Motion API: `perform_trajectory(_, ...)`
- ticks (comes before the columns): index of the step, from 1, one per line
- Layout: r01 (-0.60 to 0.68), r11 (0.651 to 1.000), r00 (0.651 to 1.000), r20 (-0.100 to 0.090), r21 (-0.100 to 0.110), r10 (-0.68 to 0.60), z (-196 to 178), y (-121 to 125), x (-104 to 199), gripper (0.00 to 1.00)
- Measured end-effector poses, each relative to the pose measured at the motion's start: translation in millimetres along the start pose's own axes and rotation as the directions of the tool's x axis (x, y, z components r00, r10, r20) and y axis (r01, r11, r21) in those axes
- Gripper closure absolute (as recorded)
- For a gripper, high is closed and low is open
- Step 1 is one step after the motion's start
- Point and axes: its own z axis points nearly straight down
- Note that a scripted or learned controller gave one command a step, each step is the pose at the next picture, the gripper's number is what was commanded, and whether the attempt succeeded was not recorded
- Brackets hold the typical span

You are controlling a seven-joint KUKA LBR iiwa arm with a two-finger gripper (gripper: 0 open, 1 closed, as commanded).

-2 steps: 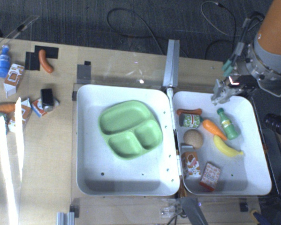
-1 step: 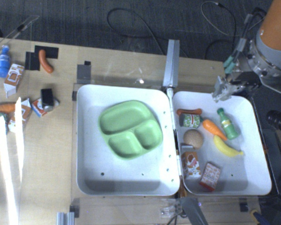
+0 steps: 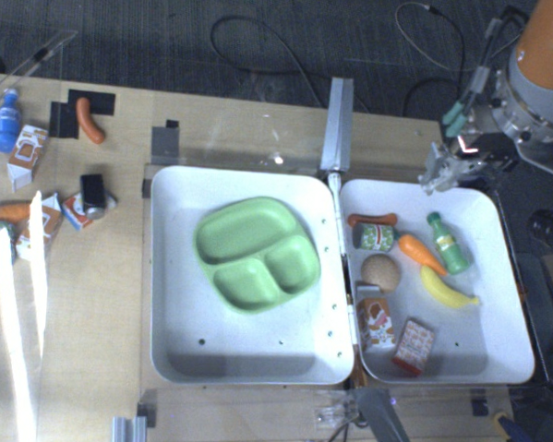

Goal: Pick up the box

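Robot arm's fingers (image 3: 439, 175) hover above the right bin's (image 3: 500, 366) far rim; whether released or clenched, cannot tell. The red box (image 3: 414, 346) lies near that bin's front edge

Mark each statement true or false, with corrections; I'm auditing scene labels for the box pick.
1. The green tray lies in the left bin. True.
2. The box lies beside the tray. False: it lies in the right bin.
3. The gripper grasps the banana. False: it hovers at the right bin's far edge, apart from it.
4. The green bottle shares the box's bin. True.
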Motion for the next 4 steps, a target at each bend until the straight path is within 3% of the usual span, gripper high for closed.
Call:
perform_trajectory(1,0.008,1.0,1.0,0.001,-0.005,-0.008,-11,2,1,1.0)
perform_trajectory(2,-0.066,0.998,0.998,-0.002,0.01,0.066,23,-17,-17,1.0)
perform_trajectory(3,-0.003,1.0,1.0,-0.002,0.008,0.003,23,24,-39,1.0)
perform_trajectory(4,0.004,1.0,1.0,0.0,0.001,-0.004,11,26,-38,1.0)
